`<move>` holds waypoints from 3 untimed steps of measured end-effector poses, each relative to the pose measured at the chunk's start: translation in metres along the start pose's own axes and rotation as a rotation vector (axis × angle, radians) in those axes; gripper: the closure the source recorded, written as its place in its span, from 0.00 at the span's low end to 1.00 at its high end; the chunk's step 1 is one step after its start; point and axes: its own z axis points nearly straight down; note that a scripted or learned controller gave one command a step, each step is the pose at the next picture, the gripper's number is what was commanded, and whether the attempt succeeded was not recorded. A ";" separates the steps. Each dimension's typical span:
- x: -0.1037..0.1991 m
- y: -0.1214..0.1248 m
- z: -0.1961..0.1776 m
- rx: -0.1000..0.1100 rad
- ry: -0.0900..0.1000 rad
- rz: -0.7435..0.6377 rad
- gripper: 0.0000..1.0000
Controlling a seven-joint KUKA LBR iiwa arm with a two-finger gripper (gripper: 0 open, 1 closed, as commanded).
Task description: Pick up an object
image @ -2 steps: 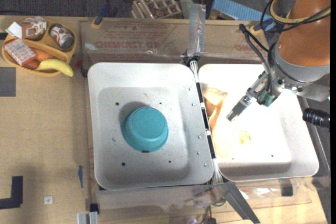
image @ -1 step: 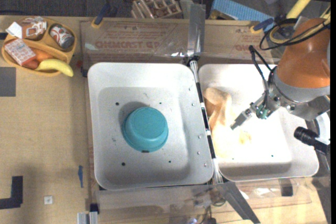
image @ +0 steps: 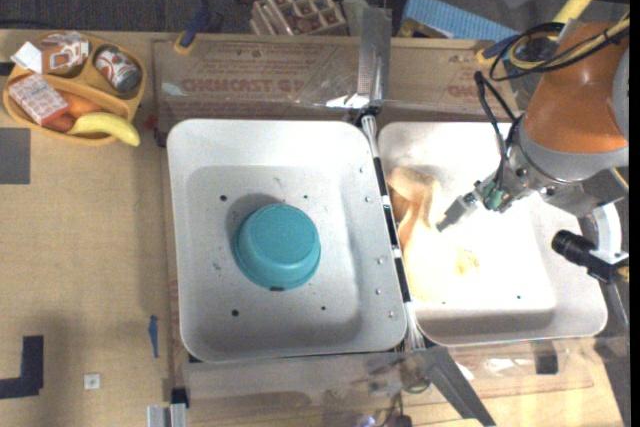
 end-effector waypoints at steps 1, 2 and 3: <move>-0.040 0.012 0.083 0.000 0.000 0.029 0.00; -0.061 0.066 0.092 -0.009 -0.007 0.104 0.00; -0.071 0.099 0.093 0.008 -0.002 -0.013 0.00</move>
